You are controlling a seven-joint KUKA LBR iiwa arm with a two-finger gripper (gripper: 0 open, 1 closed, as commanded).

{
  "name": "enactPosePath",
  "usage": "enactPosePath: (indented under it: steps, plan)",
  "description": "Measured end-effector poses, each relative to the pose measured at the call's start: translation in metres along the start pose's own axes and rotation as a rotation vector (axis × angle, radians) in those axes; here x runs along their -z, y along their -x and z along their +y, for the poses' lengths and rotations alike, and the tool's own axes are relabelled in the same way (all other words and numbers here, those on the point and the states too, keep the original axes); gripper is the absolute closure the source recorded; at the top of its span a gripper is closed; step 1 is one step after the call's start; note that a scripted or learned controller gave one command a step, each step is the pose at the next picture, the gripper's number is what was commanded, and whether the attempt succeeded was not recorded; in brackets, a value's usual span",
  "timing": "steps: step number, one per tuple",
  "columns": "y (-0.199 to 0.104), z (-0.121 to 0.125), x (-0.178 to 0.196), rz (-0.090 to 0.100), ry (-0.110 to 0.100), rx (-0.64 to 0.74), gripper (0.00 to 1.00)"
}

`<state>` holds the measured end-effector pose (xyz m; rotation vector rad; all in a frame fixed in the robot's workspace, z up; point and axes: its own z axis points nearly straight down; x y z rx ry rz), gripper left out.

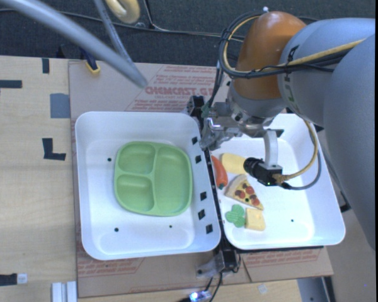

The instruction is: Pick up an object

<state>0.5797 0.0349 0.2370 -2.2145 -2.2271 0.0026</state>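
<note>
The gripper (213, 138) hovers over the right white bin's (315, 228) far-left corner; whether it grips anything, I can't tell. Just beneath and nearer lie the orange toy carrot (220, 170) and toy pizza slice (244, 192).

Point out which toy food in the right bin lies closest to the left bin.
The carrot: the orange, slender piece lying along the right bin's left wall; the pizza slice and the others sit further in.

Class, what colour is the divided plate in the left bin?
Light green plate, shown best in the camera view.
</note>
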Motion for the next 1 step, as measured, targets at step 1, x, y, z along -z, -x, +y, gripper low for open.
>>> enactPosePath:
  steps: [1]
  plan:
    - [-0.0487, 0.0246, -0.0154, 0.000, 0.001, -0.001, 1.00]
